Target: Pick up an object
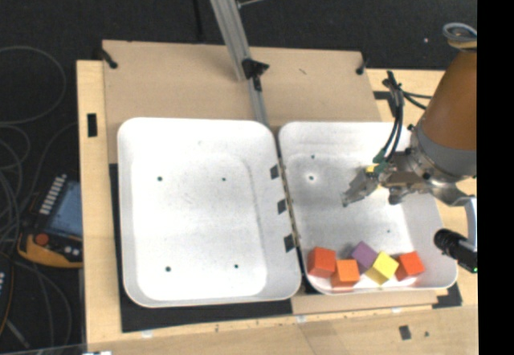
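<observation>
Pincer (353,194) hovers well above blocks (365,263), apart.

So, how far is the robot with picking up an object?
Nothing looks picked yet. The blocks lie along the right bin's near edge: two orange blocks, a purple, a yellow and another orange. The gripper hangs above bare bin floor. Reaching, gripping and lifting remain.

Bench (337,80): bore two bins side by side, left bin (201,209) and right bin (337,153). Blocks (365,263): clustered in a row along the right bin's near edge. Gripper (361,187): hung over the right bin, behind the blocks.
</observation>
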You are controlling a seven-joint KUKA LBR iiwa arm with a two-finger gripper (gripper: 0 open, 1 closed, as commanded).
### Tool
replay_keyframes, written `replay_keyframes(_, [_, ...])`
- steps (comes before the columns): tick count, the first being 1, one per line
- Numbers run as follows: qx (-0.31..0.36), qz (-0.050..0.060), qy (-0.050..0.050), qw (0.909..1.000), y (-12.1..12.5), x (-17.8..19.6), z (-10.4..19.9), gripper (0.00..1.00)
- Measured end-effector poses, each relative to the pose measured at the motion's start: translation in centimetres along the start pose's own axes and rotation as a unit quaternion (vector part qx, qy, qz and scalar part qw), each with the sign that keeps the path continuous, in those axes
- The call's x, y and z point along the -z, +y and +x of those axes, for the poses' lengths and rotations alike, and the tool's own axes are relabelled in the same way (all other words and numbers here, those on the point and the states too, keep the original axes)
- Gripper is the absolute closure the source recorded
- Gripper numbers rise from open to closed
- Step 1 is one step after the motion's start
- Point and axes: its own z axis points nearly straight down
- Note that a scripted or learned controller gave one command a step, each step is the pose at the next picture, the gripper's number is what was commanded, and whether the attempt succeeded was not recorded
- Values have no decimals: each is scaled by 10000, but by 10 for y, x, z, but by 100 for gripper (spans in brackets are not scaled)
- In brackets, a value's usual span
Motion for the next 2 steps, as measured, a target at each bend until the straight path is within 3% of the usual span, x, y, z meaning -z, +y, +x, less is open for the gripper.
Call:
replay_keyframes(1, [-10,27,-16,10000,35,-29,-82,0])
replay_keyframes(2, [11,14,-8,10000,83,-189,-110,0])
